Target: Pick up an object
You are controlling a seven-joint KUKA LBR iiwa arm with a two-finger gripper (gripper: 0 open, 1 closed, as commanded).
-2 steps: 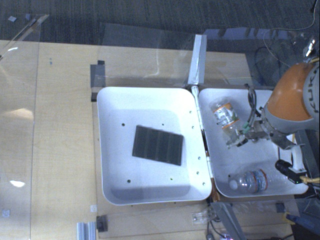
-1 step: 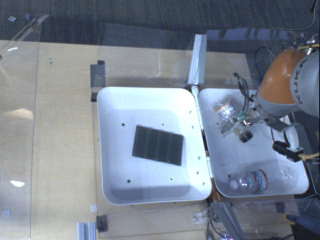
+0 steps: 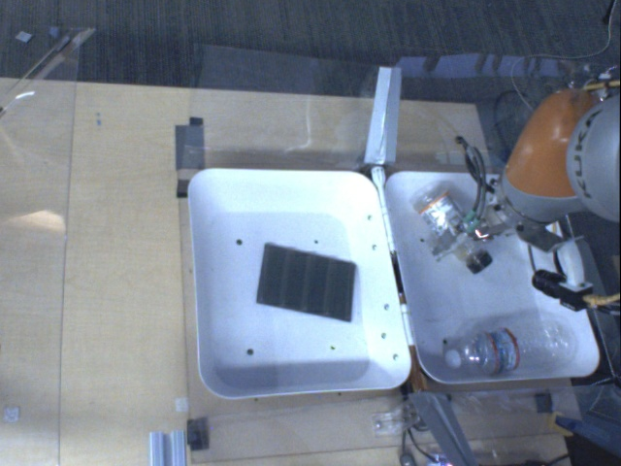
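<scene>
In the right bin (image 3: 543,304), my gripper (image 3: 464,244) hangs below the arm's orange band (image 3: 543,144), over the bin's upper middle. A small clear, shiny, crinkled object (image 3: 436,212) lies right beside the gripper on its upper left. I cannot tell whether the two touch. A clear plastic bottle (image 3: 490,349) with a blue label lies on its side along the right bin's front wall. In the left bin (image 3: 218,260), a flat dark ribbed rectangle (image 3: 307,282) rests near the middle.
A grey metal bar (image 3: 382,115) rises from the seam between the two bins at the back. Cables and a black fitting (image 3: 555,287) hang at the right bin's right edge. Light wooden bench surrounds the bins.
</scene>
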